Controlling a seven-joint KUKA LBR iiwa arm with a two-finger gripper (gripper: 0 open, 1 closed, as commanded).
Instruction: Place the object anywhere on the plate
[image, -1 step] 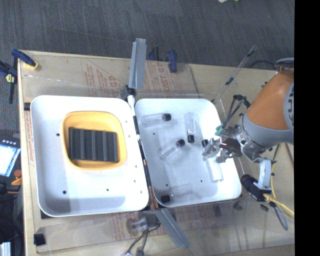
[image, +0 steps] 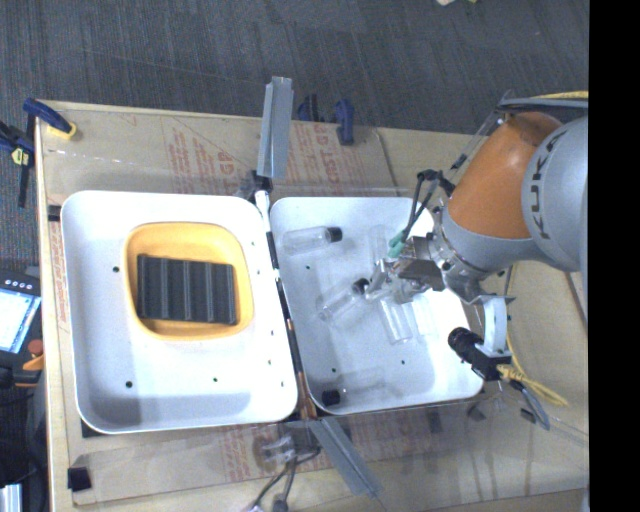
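Arm over the right bin (image: 440, 375).
Jaws low among clear vials (image: 340, 298); their state cannot be told.

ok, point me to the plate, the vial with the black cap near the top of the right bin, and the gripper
plate (image: 188, 240): camera view, on its yellow rim, upper edge, in the left bin.
vial with the black cap (image: 310, 237): camera view, on its clear body, left of the cap.
gripper (image: 385, 285): camera view, at its fingertips, over the right bin.
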